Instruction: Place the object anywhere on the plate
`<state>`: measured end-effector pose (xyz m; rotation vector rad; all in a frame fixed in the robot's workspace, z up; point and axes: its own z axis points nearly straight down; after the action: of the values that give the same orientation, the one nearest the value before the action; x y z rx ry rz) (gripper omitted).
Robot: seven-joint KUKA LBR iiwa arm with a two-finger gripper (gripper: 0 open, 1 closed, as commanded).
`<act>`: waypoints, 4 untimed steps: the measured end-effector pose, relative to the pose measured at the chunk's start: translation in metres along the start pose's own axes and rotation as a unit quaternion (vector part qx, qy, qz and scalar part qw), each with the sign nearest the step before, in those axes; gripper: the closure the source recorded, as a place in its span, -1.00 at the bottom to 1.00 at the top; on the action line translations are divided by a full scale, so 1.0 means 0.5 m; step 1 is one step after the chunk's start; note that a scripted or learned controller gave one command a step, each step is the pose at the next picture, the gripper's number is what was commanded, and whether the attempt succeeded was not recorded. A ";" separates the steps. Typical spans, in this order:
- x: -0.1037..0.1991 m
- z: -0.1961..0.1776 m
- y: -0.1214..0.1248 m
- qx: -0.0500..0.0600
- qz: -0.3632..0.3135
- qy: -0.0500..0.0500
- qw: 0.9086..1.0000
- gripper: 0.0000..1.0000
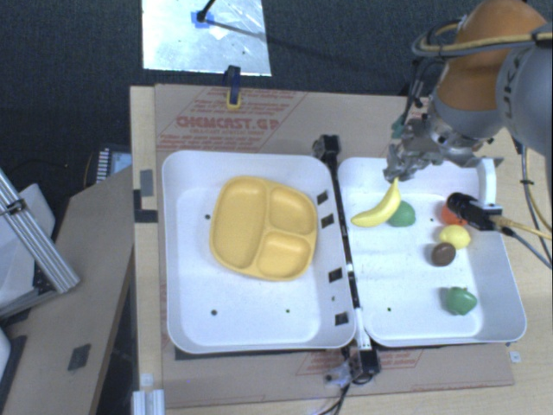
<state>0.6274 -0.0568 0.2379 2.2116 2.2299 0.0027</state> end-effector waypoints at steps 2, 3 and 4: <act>0.203 0.001 -0.002 0.000 0.000 0.000 1.000 1.00; 0.318 0.029 -0.008 0.001 -0.001 0.001 1.000 1.00; 0.421 0.007 -0.029 0.000 0.000 0.001 1.000 1.00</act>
<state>0.6110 0.1535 0.2343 2.2116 2.2318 0.0031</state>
